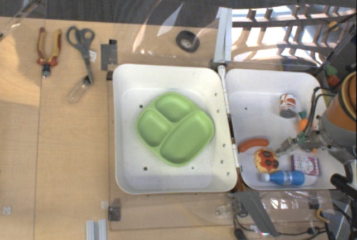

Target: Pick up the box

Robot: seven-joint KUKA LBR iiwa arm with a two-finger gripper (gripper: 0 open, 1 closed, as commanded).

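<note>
Toward the lower right of the frame, the gripper (294, 145) hangs with jaws apart just above-left of the box (305, 164); it should centre over it, clear of the bottle (283, 178).

No text could be read; the print on the box (305, 164) was too small to make out.

bench (61, 138) with two bins (128, 172), pliers (47, 50), scissors (82, 46)
</note>
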